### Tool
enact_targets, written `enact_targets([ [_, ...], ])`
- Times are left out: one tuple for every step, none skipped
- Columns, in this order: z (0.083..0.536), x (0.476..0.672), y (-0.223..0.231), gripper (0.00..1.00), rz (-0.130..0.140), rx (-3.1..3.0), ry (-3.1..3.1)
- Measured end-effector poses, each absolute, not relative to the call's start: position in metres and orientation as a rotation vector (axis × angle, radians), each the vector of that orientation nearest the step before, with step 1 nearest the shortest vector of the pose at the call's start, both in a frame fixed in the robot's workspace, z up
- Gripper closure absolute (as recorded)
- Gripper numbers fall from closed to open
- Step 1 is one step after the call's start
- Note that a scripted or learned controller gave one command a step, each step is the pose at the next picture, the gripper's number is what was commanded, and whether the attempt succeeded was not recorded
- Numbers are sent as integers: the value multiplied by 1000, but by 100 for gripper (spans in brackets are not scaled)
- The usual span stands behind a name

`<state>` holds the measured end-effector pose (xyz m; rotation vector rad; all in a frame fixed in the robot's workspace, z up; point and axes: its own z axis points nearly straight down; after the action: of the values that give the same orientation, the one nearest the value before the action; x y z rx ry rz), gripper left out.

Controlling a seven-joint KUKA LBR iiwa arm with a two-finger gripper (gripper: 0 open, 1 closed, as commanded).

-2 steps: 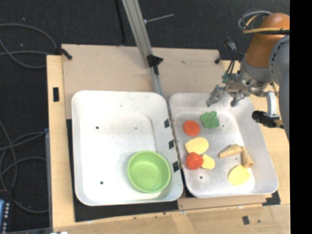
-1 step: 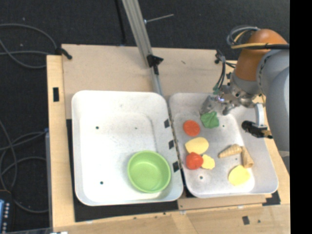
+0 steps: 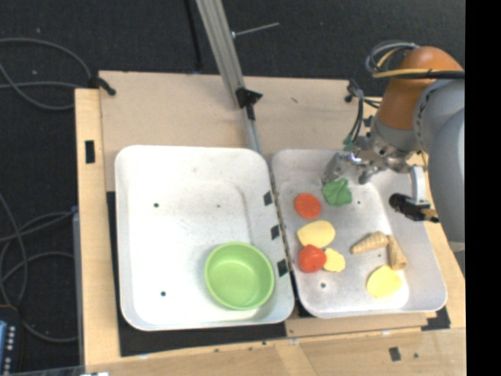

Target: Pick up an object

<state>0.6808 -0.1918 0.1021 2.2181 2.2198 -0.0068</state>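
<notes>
So the grey arm with the orange band (image 3: 407,92) reaches in from the right and has its two-finger gripper (image 3: 344,171) low over the back of the right-hand shallow white bin (image 3: 423,288). Right under the tips sits a small green leafy-looking toy piece (image 3: 338,192), which I'd guess is the target, since everything else in that bin lies further toward the front. The metal fingers (image 3: 335,167) look to be touching or just above the top of the green piece, but the view is too coarse for me to tell whether they're spread or closed, and I can't see the piece actually between them, so I wouldn't call it grabbed.

Around it: a round orange-red toy fruit (image 3: 308,205) just to the left of the green piece, a pale yellow lumpy piece (image 3: 315,233) and a red one (image 3: 311,258) with a small yellow bit (image 3: 334,262) near the bin's left wall, two tan cone-shaped pieces (image 3: 381,245) toward the right, and a flat yellow disc (image 3: 384,282) at the front. The orange-red fruit is the closest neighbour and could get nudged.

The left white bin (image 3: 156,178) holds just a lime green plastic bowl (image 3: 239,276) in its front corner, well apart from the action. A slanted aluminium strut (image 3: 227,53) rises behind the bins, not in the gripper's way.
</notes>
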Motion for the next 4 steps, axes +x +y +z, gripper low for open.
enact_targets([
  [114, 682, -193, 100, -7, 2211, 2220],
  [162, 679, -198, 100, 4, 2216, 2217],
  [219, 684, -208, 100, 8, 2216, 2216],
  [275, 686, -208, 100, 8, 2213, 2220],
])
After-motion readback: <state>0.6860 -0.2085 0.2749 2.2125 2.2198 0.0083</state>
